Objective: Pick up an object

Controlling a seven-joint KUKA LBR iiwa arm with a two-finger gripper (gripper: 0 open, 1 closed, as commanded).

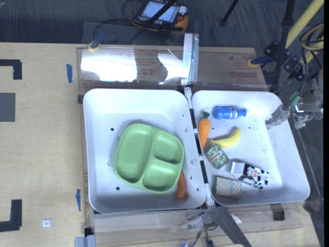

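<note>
The right bin (288, 187) holds a blue bottle (229, 112) lying on its side, an orange carrot (204, 131), a yellow banana (229, 138), a green packet (216, 156), a small grey box (236, 168), a black-and-white cow toy (256, 176) and a patterned cup (227, 187) on its side. My gripper (278, 117) hovers at that bin's upper right rim, well to the right of the bottle and apart from every object. Nothing is seen between its tips.
The left bin (97, 138) carries a green divided plate (148, 157) with a second carrot (181, 185) beside its lower right corner. A clear panel (133, 66) stands behind the bins. Cables and stands crowd the far right.
</note>
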